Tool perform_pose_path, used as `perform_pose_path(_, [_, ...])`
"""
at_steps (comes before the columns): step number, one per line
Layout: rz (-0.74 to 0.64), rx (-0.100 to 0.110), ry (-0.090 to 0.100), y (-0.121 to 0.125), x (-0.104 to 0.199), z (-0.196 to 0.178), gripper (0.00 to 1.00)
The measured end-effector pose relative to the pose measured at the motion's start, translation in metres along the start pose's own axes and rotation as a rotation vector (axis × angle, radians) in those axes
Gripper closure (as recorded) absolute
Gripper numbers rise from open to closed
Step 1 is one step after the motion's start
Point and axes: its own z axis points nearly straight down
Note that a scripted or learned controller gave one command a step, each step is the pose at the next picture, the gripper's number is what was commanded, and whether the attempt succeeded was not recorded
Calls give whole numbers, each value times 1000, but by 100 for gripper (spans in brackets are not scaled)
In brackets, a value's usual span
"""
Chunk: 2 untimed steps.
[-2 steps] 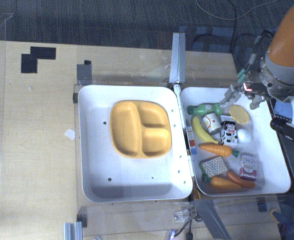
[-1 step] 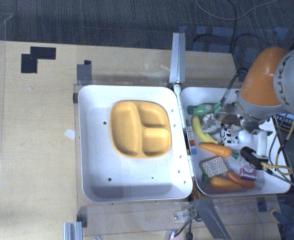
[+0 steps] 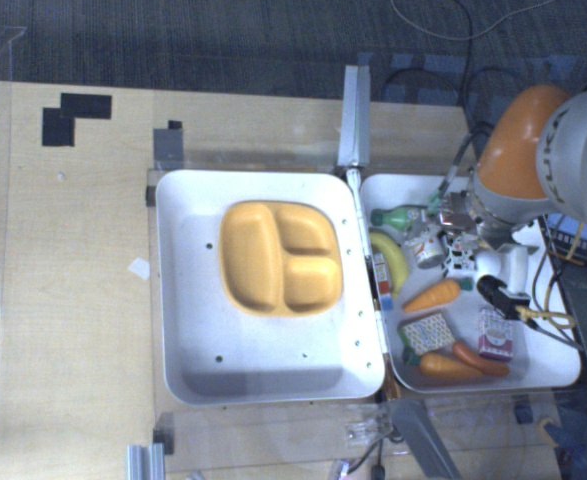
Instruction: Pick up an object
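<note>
- Gripper (image 3: 451,240) low over the right bin (image 3: 563,368), among small toys; whether it is open or holding anything cannot be told.
- Carrot (image 3: 432,296) lies just below it, beside the banana (image 3: 393,260): centre over one item before lifting.

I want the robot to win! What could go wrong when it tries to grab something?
1. The toys in the right bin lie packed close: the banana, the carrot and others nearly touch, so the gripper might bump a neighbour or catch two at once.
2. The gripper hangs over small clutter, so it may close on nothing.
</note>
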Motion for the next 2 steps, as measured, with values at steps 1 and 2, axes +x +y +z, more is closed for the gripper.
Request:
perform_pose_path(1, [26,-18,0,-4,-2,4,0])
perform_pose_path(2, [24,-36,2,3,-1,-16,100])
